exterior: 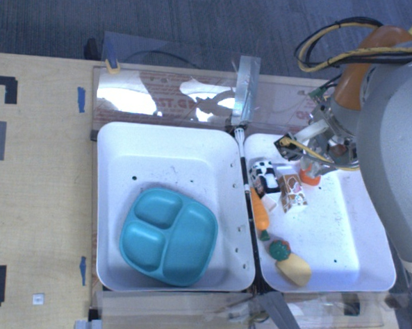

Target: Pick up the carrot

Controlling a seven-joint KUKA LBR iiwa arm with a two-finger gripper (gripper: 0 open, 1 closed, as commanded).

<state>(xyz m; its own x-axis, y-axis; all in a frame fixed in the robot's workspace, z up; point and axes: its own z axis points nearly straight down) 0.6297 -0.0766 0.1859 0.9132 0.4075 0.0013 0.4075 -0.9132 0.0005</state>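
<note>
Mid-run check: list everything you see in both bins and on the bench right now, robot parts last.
left bin: 1, white, left half of the bench
right bin: 1, white, beside it on the right
divided plate: 1, teal, lower part of left bin
carrot: 1, orange, along right bin's left wall
black-and-white toy: 1, just above the carrot, type unclear
printed packet: 1, white and brown, right of the toy
green round item: 1, below the carrot
yellow item: 1, right bin's lower left corner
small orange piece: 1, under the gripper
blue tape marks: on wooden bench, left
arm: 1, grey with orange band, from right
gripper: 1, over right bin's top, away from the carrot
</note>
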